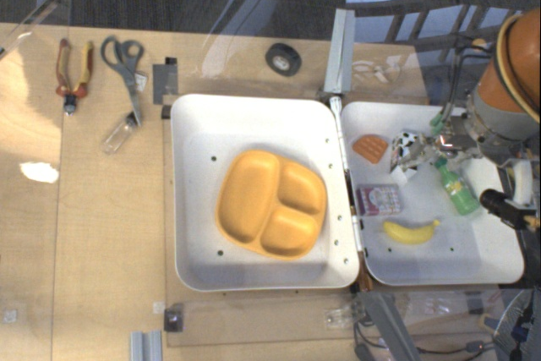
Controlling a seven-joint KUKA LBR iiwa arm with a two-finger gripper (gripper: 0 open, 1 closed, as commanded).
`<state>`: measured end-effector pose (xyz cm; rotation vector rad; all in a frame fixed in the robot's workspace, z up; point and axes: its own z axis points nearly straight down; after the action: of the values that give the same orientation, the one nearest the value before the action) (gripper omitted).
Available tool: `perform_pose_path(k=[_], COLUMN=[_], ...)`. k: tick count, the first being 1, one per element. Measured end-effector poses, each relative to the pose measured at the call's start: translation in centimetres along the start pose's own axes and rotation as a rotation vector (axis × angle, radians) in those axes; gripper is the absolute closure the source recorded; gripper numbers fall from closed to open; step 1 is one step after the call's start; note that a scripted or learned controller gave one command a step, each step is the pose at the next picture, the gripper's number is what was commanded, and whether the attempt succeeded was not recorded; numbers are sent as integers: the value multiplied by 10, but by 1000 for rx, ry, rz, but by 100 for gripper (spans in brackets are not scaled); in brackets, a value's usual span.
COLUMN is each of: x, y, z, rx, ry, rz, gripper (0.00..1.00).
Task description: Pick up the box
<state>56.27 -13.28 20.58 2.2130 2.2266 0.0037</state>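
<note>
Hovering end effector (446,150) above green bottle (457,189) | grip state unclear | box (379,200) beside banana (410,231)

One fixed camera looks down on my bench (84,207) at a slant from well above, taking in both white bins, left (194,258) and right (499,262). My arm (516,72) enters from its right.

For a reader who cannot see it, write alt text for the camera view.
A gripper hovers over the right bin, near a small box, banana, green bottle and orange item. The left bin holds a yellow divided tray.
</note>
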Motion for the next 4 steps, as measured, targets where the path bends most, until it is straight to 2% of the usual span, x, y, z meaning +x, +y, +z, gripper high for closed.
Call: perform_pose_path(k=[1,2,3,4], x=[49,45,45,41], y=[-29,-26,-26,7], z=[97,84,84,112], rx=[0,-12,-11,-14], ry=[0,-10,-10,-3], rz=[-68,-67,-68,-132], gripper=[0,100,0,0])
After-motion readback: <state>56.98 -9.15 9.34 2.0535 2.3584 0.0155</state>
